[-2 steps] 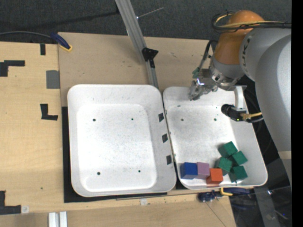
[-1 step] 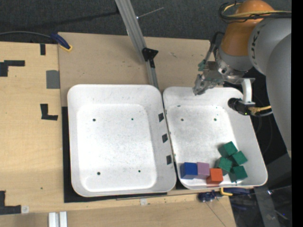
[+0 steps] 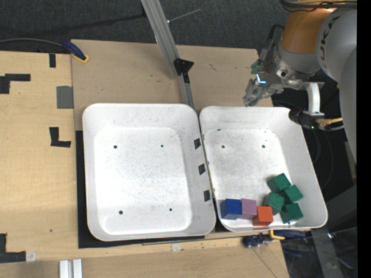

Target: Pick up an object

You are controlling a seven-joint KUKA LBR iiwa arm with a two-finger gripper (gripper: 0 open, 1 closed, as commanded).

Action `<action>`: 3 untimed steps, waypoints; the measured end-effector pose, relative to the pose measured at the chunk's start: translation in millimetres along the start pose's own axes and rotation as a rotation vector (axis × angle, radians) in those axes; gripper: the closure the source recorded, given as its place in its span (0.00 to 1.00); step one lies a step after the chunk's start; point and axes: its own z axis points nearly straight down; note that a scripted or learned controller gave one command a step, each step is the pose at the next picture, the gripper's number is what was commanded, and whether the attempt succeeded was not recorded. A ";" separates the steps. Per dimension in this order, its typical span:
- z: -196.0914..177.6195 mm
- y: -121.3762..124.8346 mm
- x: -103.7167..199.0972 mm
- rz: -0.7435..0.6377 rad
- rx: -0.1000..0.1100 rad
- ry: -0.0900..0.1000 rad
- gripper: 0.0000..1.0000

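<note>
Camera view shows the arm (image 3: 324, 25) at about 1 o'clock, with the gripper (image 3: 255, 92) hanging above the bench just outside the far rim of the right bin (image 3: 301, 149), touching nothing and with nothing between its fingers; how far they are parted is too small and dark to read, so I cannot tell whether it is open or closed. The left bin (image 3: 98, 155) sits alongside toward 9 o'clock. Every candidate lies at about 5 o'clock, packed into the right bin's near corner: 4 green blocks (image 3: 284, 196) clustered against the right wall, then a blue block (image 3: 232, 207), an orange block (image 3: 264, 214) and a small purple block (image 3: 248, 207) in a row along the near wall. The main risk, as I judge it, comes from that crowding: blue, purple and orange sit touching or nearly so, and the green ones overlap, so a descending finger could land on a neighbour instead of sliding beside the target, tipping or shoving blocks instead of gripping 1. The walls add a second hazard, since a finger could strike the rim or the sloped side and close on nothing. The gripper is also well apart from the pile, so a long reach across the bin is needed, and any aiming error would count in so tight a cluster.
</note>
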 end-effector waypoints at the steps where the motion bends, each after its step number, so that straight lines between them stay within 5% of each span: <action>1: -4.7 -20.4 52.7 -0.004 0.005 0.002 1.00; 3: -16.0 -83.3 143.3 -0.005 0.007 0.003 1.00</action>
